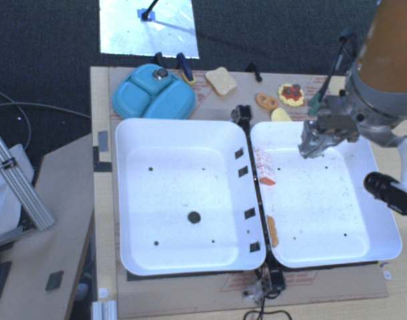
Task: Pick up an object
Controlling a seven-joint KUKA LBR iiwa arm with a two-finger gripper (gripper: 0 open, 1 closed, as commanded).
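We judge the red-and-white packet point(264, 167), at nine o'clock from our gripper point(312, 147), light, crinkly; pinch its middle. Fingers' state: we cannot tell.

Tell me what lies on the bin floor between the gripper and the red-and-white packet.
In the camera view, nothing: only bare white floor of the right bin separates the gripper from the red-and-white packet by the divider.

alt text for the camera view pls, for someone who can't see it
A grey robot arm with an orange band reaches in from the right, its gripper hanging over the right white bin, which holds a red-and-white packet and an orange piece by its left wall. The left white bin holds a small dark disc; a blue tray and toy foods lie behind.
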